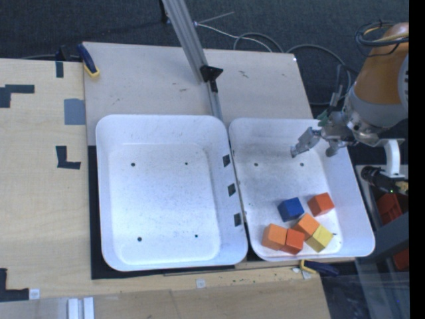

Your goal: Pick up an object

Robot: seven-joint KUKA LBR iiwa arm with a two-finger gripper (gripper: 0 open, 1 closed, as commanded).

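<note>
My end effector (pixel 317 142) hangs open and holds nothing, over the upper part of the right bin (pixel 265 135). The blocks sit bunched in its lower right corner. The blue block (pixel 290 209) is squarish and turned a bit. Its neighbours are close, so I might bump them.

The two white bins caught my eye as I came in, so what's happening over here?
A grey KUKA arm with an orange band reaches in from the right, its two-finger gripper open above the far end of the right white bin, holding nothing. A cluster of small blocks lies at that bin's near end: a blue cube, several orange blocks and a yellow block, all untouched. The left white bin sits alongside it.
</note>
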